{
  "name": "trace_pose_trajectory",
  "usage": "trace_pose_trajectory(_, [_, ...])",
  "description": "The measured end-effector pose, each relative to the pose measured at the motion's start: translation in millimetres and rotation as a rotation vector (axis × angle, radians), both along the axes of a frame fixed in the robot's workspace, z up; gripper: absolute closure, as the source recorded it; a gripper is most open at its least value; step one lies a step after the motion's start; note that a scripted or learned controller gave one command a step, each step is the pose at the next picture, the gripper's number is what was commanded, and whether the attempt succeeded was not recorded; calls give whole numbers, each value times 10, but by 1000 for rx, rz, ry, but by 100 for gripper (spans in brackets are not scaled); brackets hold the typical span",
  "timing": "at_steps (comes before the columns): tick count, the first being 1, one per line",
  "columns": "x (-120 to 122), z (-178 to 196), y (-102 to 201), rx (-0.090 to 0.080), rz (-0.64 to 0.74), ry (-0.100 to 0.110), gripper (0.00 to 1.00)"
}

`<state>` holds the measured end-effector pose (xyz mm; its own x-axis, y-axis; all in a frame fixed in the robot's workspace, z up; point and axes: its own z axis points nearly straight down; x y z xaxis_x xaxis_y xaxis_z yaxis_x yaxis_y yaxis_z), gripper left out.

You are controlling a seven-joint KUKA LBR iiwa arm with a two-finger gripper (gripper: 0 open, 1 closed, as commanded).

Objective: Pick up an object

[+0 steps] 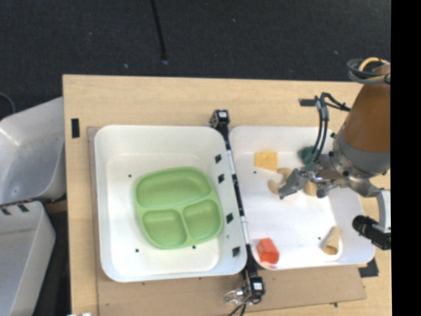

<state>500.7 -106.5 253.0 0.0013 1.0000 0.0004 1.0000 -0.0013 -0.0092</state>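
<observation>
In the right bin (296,245), several small objects lie loose on the white floor: a yellow block (266,160) near the back, a tan piece (278,182) just in front of it, a red-orange block (267,252) at the front edge close to the divider, and a tan cone-shaped piece (331,241) toward the front right corner. A dark green object (307,154) sits near the back, partly hidden by cables. The gripper (294,184) hangs low over the middle of this bin, just beside the tan piece, and whether it is spread or closed, or has hold of anything, cannot be told. The grey arm (368,133) with its orange band covers the bin's right side. Open floor remains between the gripper and the front objects. The left bin (108,176) holds a green divided plate (177,206) with bare white floor all round it. No readable writing or labels are visible.
</observation>
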Motion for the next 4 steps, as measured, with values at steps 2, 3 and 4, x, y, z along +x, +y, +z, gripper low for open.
trace_pose_trajectory(2, [37, -584, -27, 0, 1, -4, 0])
trace_pose_trajectory(3, [-38, -1105, 43, 0, 1, -5, 0])
trace_pose_trajectory(4, [-47, -1550, 34, 0, 1, -5, 0])
